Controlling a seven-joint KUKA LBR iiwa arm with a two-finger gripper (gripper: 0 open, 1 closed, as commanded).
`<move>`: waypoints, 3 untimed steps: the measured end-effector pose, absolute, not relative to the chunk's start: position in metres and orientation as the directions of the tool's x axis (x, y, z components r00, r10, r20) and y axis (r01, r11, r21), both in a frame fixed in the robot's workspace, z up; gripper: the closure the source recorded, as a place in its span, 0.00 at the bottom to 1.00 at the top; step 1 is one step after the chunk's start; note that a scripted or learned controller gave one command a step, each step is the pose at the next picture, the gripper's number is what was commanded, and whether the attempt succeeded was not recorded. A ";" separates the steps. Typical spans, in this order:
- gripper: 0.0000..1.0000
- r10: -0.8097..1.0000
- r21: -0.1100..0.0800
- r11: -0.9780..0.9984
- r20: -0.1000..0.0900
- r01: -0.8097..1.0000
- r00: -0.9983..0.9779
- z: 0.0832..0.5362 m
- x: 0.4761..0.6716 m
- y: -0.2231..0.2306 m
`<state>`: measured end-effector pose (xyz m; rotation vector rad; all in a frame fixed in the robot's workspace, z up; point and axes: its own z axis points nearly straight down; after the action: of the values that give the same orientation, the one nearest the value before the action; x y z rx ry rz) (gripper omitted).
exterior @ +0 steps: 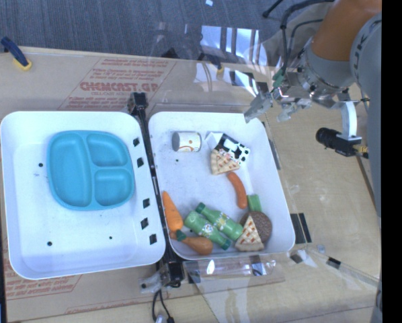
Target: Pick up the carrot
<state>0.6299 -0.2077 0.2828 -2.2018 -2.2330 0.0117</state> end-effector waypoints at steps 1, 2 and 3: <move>0.00 0.989 -0.011 -0.149 -0.002 0.989 0.149 0.290 0.507 -0.173; 0.00 1.000 -0.011 0.007 0.003 1.000 -0.007 0.282 0.487 -0.104; 0.00 1.000 -0.020 -0.015 0.001 1.000 0.015 0.187 0.516 -0.052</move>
<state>0.5161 -0.0519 0.1867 -2.2272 -2.1944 0.0217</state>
